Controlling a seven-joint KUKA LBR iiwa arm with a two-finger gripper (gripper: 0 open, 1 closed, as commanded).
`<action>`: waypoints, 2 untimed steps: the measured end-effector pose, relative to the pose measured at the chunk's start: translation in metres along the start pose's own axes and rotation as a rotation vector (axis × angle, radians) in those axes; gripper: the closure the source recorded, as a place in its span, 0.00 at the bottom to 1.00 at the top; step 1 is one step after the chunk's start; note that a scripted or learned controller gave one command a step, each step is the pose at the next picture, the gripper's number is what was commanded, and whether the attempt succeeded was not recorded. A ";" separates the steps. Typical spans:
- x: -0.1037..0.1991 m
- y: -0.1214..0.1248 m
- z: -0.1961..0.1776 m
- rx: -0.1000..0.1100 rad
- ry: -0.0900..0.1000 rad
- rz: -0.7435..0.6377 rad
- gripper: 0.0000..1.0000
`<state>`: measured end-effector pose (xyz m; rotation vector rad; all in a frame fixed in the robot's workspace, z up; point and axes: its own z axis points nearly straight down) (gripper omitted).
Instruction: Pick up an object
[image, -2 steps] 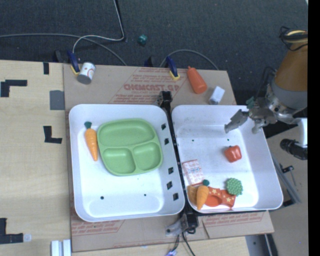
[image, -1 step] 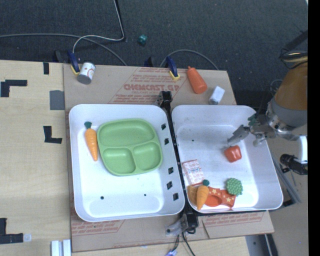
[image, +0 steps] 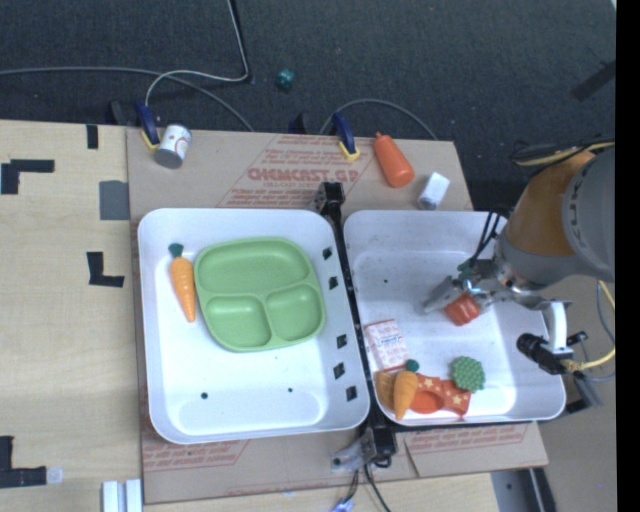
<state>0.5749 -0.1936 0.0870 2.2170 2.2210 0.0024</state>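
Reaching in from the right of the frame, the claw (image: 455, 297) sits low in the right bin (image: 420, 232), right of center, touching a small red object (image: 463, 311); whether it pinches it I cannot tell. The piece looks light, stiff and smooth, likely slippery, so grip across its middle. The worktop (image: 60, 300) is pale board, the floor (image: 420, 60) dark carpet along the top.
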 end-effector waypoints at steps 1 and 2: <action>-0.001 0.001 -0.010 -0.003 -0.003 0.001 1.00; 0.039 0.072 -0.003 -0.009 -0.001 -0.001 1.00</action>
